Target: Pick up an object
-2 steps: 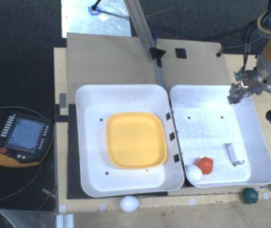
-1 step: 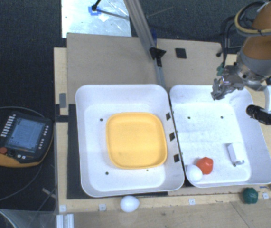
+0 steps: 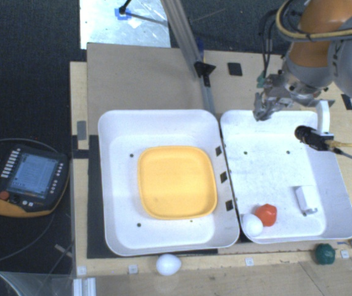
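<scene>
Pendant: a handheld control unit (image 3: pixel 26 182) with a lit screen lies far left on the dark floor, cable trailing from it.
Tabletop: tan board (image 3: pixel 132 73) carrying both white bins side by side.
Left bin: the shallow white tray (image 3: pixel 111 190) holds a square yellow plate (image 3: pixel 177 182), lying flat near its middle.
White egg: a small white egg-shaped thing (image 3: pixel 168 264) sits on the tabletop just in front of the left bin's near rim.
Right bin: the second white tray (image 3: pixel 274 165) touches the left one along the centre seam.
White ball: a small white ball (image 3: pixel 252 225) rests in the near left corner of the right bin.
Orange object: a small orange-red piece (image 3: pixel 266 214) lies touching or just beside the white ball.
Grey piece: a small pale grey bracket-like part (image 3: pixel 304 200) lies to the right of the orange one, apart from it.
Claw: it (image 3: pixel 263 111) hangs over the far rim of the right bin, well away from those three things; I cannot tell how far apart it is set, and nothing shows in its grip.
Green ball: a dark green ball (image 3: pixel 324 253) sits on the tabletop outside the right bin's near right corner.
</scene>
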